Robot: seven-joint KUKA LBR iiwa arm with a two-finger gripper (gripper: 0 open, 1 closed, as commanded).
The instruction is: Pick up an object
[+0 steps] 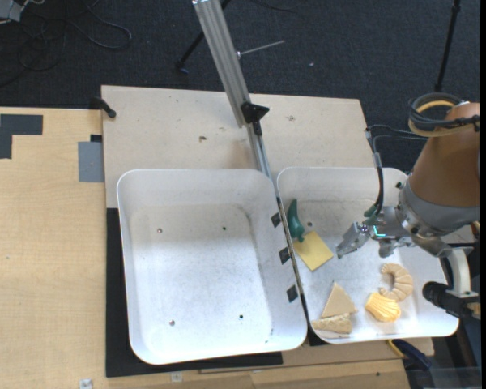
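Arm reaching in from the right, wrist bending low; gripper (351,242) pointing leftward, fingers appearing slightly parted, gripping nothing.

White bins (146,217); yellow square (314,252), green piece (294,220), tan wedge (338,301), orange-yellow shell (383,306).
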